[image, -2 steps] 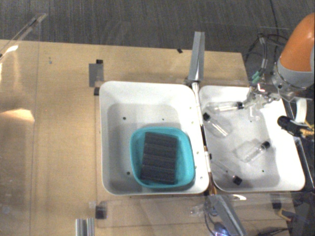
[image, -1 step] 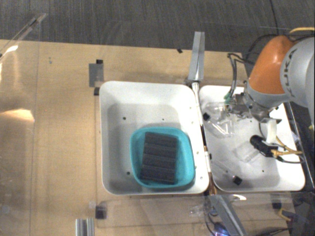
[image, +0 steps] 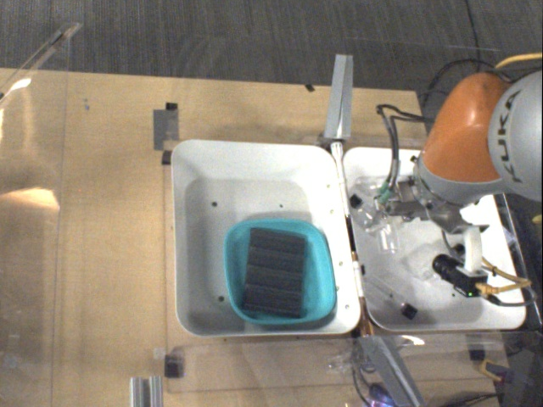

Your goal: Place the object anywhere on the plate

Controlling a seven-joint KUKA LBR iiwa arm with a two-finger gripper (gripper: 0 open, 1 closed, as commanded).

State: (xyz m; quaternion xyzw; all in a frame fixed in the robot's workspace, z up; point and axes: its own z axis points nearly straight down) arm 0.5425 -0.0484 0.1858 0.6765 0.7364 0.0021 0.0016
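We see the dark ridged block (image: 275, 271) lying flat on the teal plate (image: 320, 261), at six o'clock in the left bin (image: 191, 227), so it looks placed. Our claw (image: 379, 209) hangs over the right bin (image: 501, 316); open or closed, we cannot tell.

A dark grey ribbed rectangular block (image: 275, 272) lies flat on a shallow turquoise plastic plate (image: 321, 270) with rounded corners — its ridges run crosswise, its long side slightly tilted. The plate sits in the left white bin's (image: 199, 227) near half — toward the right wall.

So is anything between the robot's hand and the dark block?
Only the low bin walls where the bins meet. The hand is over the right bin; the dark block already lies on the teal plate in the left bin.
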